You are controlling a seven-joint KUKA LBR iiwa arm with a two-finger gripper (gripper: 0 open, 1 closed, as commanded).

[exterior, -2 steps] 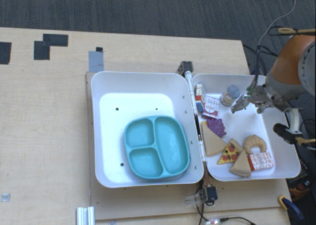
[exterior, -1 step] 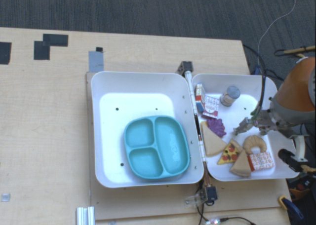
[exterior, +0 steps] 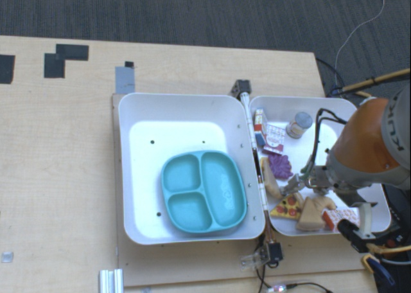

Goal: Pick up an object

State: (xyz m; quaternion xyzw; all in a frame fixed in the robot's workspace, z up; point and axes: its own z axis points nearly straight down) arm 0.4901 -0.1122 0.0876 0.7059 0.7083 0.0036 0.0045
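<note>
The right bin (exterior: 385, 218) holds a jumble of small things: a purple toy (exterior: 280, 166), a pizza slice (exterior: 289, 207), a tan block (exterior: 311, 214) and a small jar (exterior: 298, 124) at the far side. The gripper (exterior: 297, 184) hangs low among them, just right of the purple toy; whether it is apart or together cannot be told. In the left bin (exterior: 138, 157) lies a blue divided plate (exterior: 204, 190).

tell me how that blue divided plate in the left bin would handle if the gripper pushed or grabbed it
The blue divided plate looks like rigid moulded plastic, so probably stiff and light. It lies flat in the left bin, so it would likely slide, not tip. Its low rounded rim may be awkward to pinch.
</note>
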